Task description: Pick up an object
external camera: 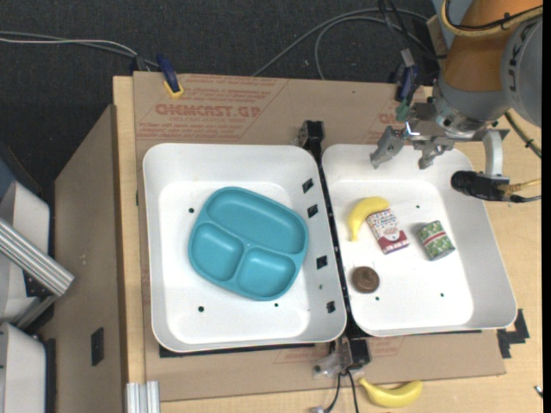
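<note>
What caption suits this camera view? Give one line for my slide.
Open tool hovers above the right bin's far edge, nothing held; banana, red-and-white carton, green packet lie below.

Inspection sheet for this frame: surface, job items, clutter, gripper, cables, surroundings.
Surface: cardboard sheet under left bin and right bin, side by side.
Job's things: right bin holds banana, red-and-white box, green packet, brown disc.
Clutter: blue divided plate in left bin; second banana on the bench in front of the bins.
Grippers: gripper open, above right bin's far edge, holding nothing.
Cables: several run behind the bins.
Surroundings: dark floor behind.
</note>
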Tool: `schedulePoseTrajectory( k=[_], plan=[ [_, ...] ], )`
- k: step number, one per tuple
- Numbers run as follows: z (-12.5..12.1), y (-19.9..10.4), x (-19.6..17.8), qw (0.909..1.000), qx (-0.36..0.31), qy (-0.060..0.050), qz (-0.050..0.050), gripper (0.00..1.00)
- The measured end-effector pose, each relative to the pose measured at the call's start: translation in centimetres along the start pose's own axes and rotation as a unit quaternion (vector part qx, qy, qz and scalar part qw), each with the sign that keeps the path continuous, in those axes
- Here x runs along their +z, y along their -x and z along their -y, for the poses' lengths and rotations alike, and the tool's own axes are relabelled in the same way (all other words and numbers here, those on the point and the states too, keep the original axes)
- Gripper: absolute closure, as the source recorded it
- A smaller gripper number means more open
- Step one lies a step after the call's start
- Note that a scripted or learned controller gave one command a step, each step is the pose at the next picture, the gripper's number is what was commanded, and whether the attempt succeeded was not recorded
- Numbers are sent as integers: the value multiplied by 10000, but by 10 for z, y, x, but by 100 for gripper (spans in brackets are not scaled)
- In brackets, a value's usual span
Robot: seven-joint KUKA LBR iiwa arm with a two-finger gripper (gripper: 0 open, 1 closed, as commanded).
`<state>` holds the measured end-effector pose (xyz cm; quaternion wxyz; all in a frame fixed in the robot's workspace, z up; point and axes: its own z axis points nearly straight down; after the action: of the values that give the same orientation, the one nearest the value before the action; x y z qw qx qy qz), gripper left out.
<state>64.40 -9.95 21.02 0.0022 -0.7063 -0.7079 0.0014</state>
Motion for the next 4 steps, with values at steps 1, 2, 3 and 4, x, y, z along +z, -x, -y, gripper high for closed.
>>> schedulePoseTrajectory(
  k=[1,2,3,4],
  plan=[
    [8,3,59,10000,14,-11,-2,0],
    [6,-3,103,10000,6,-9,-4,0],
    [4,-3,89,10000,7,24,-3,100],
    [6,-4,24,10000,5,59,8,100]
  ],
)
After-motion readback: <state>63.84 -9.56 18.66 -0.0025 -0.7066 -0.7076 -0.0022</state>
